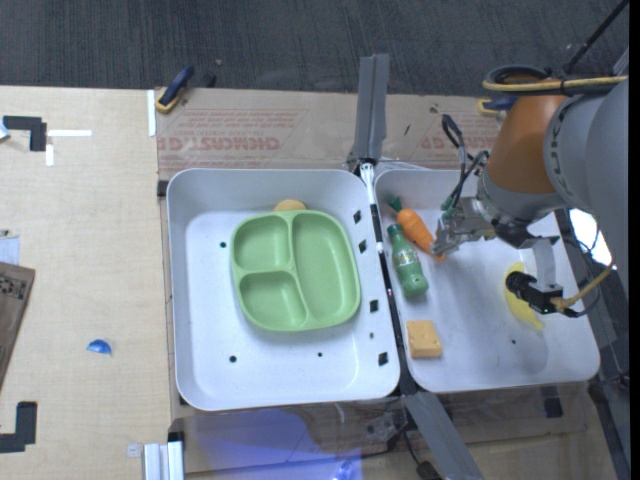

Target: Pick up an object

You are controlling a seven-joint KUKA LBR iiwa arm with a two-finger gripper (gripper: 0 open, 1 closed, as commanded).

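Observation:
My gripper [447, 236] hangs low over the right bin [480, 363], in its upper middle. Just to its left lies an orange carrot [413, 228], very close to the gripper's tip or touching it; I cannot tell which. A green bottle [407, 264] lies beside the carrot along the bin's left wall. Near the front left corner rests a yellow sponge block [424, 339]. A yellow object [522, 302] lies at the right, partly covered by a black cable.
The left bin [200, 358] holds a green divided plate [296, 268], with a small tan object [290, 206] peeking out behind it. A grey divider post [371, 108] stands between the bins at the back. The arm's orange band [525, 143] looms over the right bin's far side.

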